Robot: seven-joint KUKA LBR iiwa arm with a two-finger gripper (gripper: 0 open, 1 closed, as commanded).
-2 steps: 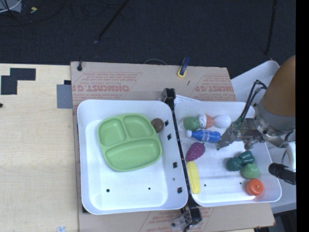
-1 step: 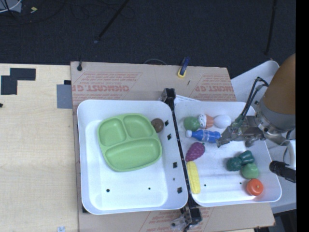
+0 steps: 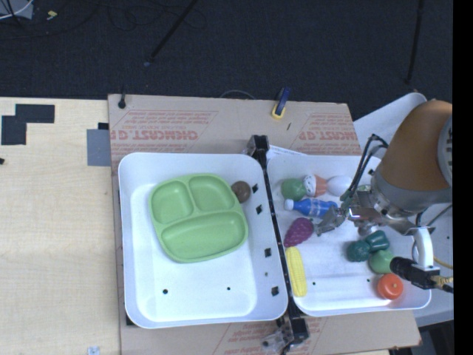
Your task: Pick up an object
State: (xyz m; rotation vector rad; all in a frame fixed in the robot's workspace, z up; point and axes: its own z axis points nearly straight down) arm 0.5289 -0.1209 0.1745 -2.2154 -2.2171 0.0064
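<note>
1. Reaching in from the view's right and hanging low over the right-hand white bin point(image 3: 347, 302): the gripper point(image 3: 330, 222), with the arm's orange band point(image 3: 417, 143) bulking large behind it.
2. Leaving the pincer's state unsettled: too small and too dark against the bin floor to say apart or together, and nothing seen clamped in it, so cannot tell.
3. Lying just beside the gripper, on its upper left: a blue bottle point(image 3: 312, 207), on its side. Whether touching it or narrowly apart, cannot tell.
4. Resting above the bottle, near the bin's far wall: a green, orange and white toy point(image 3: 305, 188), with a pale rounded piece point(image 3: 340, 185) to its right.
5. Sitting below the bottle, near the gripper's lower left: a purple lumpy fruit point(image 3: 298, 232).
6. Stretching along the right bin's left wall, nearer the front: a yellow corn cob point(image 3: 295, 270).
7. Crowding the right bin's right side, below the wrist: two teal pieces point(image 3: 359, 251), a green piece point(image 3: 382, 262) and an orange piece point(image 3: 389, 287) at the front corner.
8. Occupying the left-hand white bin point(image 3: 148, 302): a green divided plate point(image 3: 198, 217), lying flat, with a brown ball point(image 3: 241, 191) just beside its upper right edge.
9. Bearing both bins: a cardboard sheet point(image 3: 185, 128) with a blue and yellow clamp point(image 3: 280, 103) at its far edge.
</note>
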